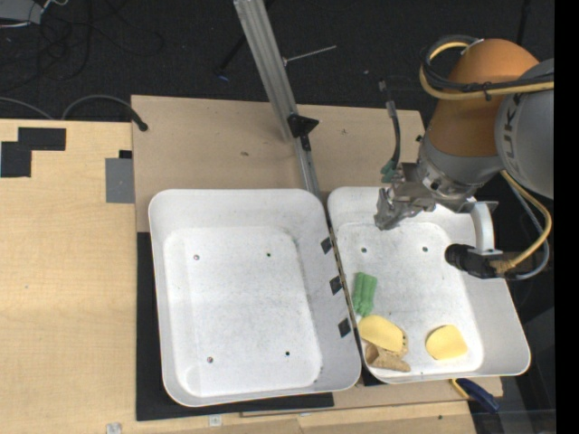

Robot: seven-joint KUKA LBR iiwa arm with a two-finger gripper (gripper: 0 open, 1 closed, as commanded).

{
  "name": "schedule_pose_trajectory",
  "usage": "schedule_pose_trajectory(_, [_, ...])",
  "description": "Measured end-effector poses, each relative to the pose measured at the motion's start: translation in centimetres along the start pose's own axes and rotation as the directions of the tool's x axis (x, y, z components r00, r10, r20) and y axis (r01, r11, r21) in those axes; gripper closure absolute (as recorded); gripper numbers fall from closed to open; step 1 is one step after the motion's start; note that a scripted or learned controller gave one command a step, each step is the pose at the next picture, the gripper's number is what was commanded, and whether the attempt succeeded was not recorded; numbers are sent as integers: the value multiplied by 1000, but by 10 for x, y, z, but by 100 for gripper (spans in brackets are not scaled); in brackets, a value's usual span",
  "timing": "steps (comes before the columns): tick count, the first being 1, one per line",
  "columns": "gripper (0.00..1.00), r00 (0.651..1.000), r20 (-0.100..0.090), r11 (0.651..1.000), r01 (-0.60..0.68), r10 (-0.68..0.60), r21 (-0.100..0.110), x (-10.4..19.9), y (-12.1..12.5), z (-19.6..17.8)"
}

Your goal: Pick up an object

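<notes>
Objects sit bunched in the near corner of the right bin, hard by the divider: a green piece lying along the left wall, a yellow lump just below it with a tan scrap touching its near edge, and a yellow disc a little apart to the right. Left bin beside it. Likely the sloped walls let loose items slide low and gather there.

Gripper hangs over the far left part of the right bin, pointed down, wrist bent in from the right. Nothing between the fingers; whether they are spread or pressed together I cannot tell at this size.

Nearest candidate, the green piece, lies nearer the camera than the gripper, well apart from it. My judgement: a grasp needs travel toward the near corner first, and the divider crowds the green piece on one side.
</notes>
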State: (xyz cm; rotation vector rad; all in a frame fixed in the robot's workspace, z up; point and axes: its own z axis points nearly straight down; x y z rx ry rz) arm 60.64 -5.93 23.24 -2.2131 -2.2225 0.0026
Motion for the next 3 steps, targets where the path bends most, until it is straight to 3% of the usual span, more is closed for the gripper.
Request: schedule_pose_trajectory(3, [100,1000,1,1000,0,0,-2,146,17,11])
